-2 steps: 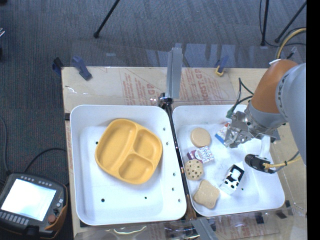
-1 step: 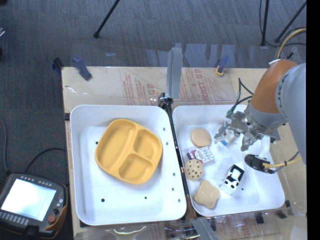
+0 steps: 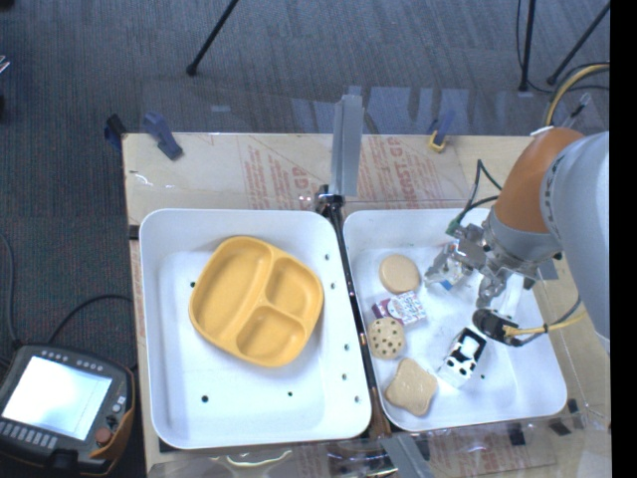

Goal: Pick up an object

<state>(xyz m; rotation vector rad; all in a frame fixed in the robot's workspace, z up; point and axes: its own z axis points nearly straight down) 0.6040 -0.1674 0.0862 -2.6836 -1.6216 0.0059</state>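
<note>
1. Your claw (image 3: pixel 460 263) sits low over the right bin (image 3: pixel 537 386), toward its far right part, with the wrist hardware crowding it. You cannot tell from this angle how the claw is set, and nothing can be made out in its hold.
2. Just beside the claw on the left lies a round tan cookie (image 3: pixel 400 273). In front of that, a small printed packet (image 3: pixel 407 309) rests on the bin floor.
3. Nearer you, a black-and-white cow toy (image 3: pixel 464 358) lies just below the arm's cabling, apart from the claw.
4. A chocolate-chip cookie (image 3: pixel 387 339) and a toast slice (image 3: pixel 411 386) lie toward the bin's near left part, the toast close to the front wall.
5. All of these appear to rest on the bin floor; none looks lifted.
6. The left bin (image 3: pixel 169 406) holds a yellow divided plate (image 3: pixel 257 300), well apart from the arm.
7. My judgement: the pick is not done. You are at the reach-down stage, and closing on an item and raising it are left.
</note>
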